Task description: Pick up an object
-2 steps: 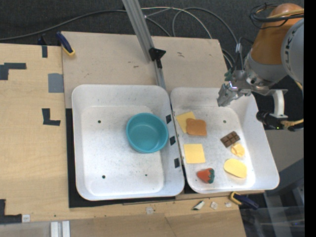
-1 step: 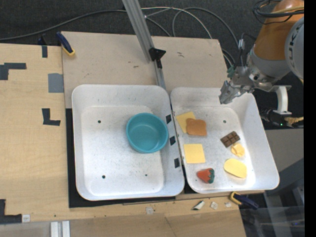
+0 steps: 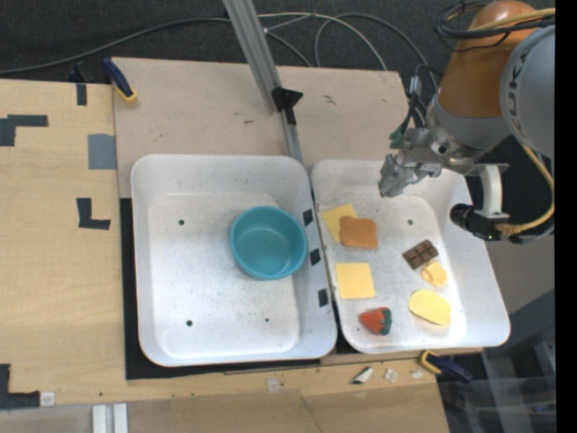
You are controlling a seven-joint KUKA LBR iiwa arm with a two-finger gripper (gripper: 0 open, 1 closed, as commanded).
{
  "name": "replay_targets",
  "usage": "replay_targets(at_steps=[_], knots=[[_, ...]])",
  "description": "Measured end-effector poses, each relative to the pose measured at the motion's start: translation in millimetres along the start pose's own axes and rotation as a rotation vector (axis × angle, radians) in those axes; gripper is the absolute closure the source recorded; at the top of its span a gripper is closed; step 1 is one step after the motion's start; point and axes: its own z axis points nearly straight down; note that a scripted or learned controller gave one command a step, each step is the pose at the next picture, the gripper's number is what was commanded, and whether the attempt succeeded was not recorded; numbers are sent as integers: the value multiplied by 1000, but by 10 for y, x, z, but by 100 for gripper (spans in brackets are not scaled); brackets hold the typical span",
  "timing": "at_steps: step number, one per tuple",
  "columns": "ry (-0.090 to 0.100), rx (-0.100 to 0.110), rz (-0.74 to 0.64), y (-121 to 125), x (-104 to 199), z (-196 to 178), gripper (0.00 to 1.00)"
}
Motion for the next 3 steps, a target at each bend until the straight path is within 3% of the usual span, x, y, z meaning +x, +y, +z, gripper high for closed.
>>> replay_targets(at_steps=[3], knots=[[0, 1, -3, -332, 1618, 80, 100]])
